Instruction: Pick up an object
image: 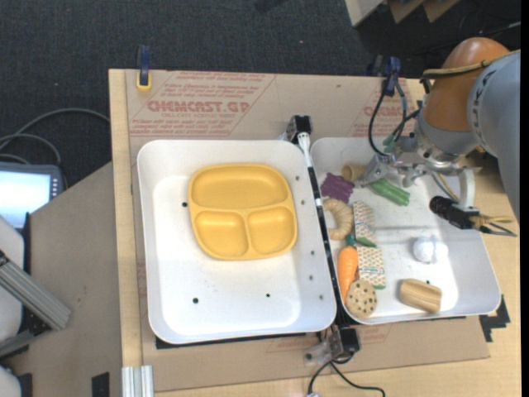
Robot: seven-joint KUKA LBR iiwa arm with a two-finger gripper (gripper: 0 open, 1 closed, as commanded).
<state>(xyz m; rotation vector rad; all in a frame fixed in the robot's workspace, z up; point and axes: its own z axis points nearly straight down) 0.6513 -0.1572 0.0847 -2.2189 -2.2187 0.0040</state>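
Dark carpet (74, 23) surrounds a bench topped with a printed brown board (207, 106), on which two white bins sit edge to edge. Left bin (165, 255) holds a yellow plate (244, 209) lying flat towards its far side, with bare floor in front of it. Right bin (475, 267) carries the loose items, most of them crowded along its left wall: a purple piece (336, 186), a beige ring (337, 217), a cracker (364, 219), a carrot (348, 265) and a cookie (360, 298). A white ball (423, 249) and a roll (419, 295) lie apart, nearer the right.

Reaching in from the right, the gripper (395, 175) hangs over the far part of the right bin, just above a green piece (388, 192) that lies slanted on the floor. I judge this to be the object being tried for, since nothing else lies as near. Whether the gripper is released or clenched I cannot tell, and I cannot see that it grasps anything.

Room is uneven. The green piece has open floor in front and to its right, so a straight lift looks free. The purple piece lies near on its left, and the bin's far wall is close behind, so a sideways or backward drift could nudge either. The ball and roll have more space around them.
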